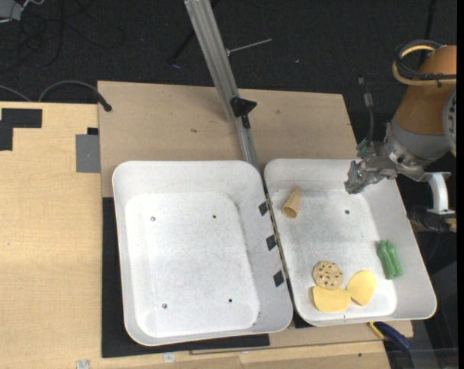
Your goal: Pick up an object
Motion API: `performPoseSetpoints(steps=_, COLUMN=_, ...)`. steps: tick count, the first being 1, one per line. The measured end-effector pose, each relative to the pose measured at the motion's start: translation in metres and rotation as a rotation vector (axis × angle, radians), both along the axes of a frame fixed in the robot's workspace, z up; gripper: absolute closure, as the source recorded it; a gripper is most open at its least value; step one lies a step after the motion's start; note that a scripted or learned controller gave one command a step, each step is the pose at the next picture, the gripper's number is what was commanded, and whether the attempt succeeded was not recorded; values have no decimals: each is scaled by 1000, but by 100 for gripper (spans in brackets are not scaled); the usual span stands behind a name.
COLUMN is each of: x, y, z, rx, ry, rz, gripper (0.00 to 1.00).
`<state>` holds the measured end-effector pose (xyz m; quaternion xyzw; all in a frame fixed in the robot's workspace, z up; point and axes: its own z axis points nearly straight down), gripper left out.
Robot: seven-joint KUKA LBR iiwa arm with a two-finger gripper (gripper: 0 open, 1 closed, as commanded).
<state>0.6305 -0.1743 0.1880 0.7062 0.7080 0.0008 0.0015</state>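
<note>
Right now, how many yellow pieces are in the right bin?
2, both at the near end of the right bin: a flat yellow piece and a rounder yellow piece touching its right side. Nothing seems hidden.

We see the gripper (pixel 356 181) over the far edge of the right bin (pixel 416 298). To its left, in that bin, lies a cone (pixel 292 202). Nearer the camera than the gripper lie 4 things: a stick (pixel 389 258) by the right wall, then a round cookie (pixel 326 274) touching 2 wedges (pixel 347 294). The left bin (pixel 132 283) sits well left.
</note>
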Motion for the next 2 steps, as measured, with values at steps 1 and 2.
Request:
performPoseSetpoints(steps=1, x=0, y=-1, z=25, rx=1, ry=2, rz=2, gripper=100)
performPoseSetpoints(steps=2, x=1, y=56, z=18, rx=4, ry=7, rz=1, gripper=100)
